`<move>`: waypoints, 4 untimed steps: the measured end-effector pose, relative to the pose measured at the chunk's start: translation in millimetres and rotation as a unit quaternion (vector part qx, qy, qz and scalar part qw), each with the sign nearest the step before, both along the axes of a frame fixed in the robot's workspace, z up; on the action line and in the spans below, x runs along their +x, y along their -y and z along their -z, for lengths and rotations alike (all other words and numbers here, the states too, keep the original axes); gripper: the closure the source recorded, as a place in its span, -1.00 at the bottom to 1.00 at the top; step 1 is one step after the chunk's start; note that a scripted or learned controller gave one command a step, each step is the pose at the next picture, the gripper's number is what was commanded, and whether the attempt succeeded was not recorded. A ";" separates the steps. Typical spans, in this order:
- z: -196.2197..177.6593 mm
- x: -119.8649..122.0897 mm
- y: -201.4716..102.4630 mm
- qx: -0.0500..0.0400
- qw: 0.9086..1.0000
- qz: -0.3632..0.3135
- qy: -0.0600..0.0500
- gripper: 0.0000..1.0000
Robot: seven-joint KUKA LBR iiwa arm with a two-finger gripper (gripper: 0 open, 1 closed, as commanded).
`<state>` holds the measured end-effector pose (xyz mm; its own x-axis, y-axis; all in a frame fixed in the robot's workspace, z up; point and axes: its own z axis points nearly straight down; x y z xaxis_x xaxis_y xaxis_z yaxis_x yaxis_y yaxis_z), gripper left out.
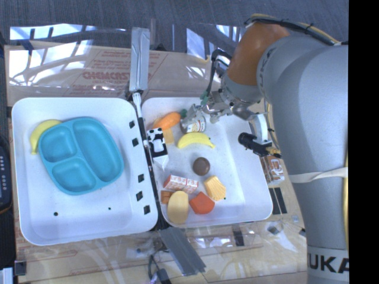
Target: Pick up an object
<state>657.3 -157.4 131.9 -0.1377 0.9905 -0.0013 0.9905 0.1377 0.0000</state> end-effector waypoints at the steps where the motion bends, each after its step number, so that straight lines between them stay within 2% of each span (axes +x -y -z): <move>1: 28.5 -43.9 28.6 0.001 0.999 0.030 0.010 -1.00; 2: -6.5 -63.8 2.4 0.001 0.987 -0.162 -0.001 -1.00; 3: 26.8 -103.0 20.0 -0.003 0.996 -0.093 0.015 -1.00; 4: 14.3 -101.3 23.7 -0.007 0.995 -0.094 0.017 1.00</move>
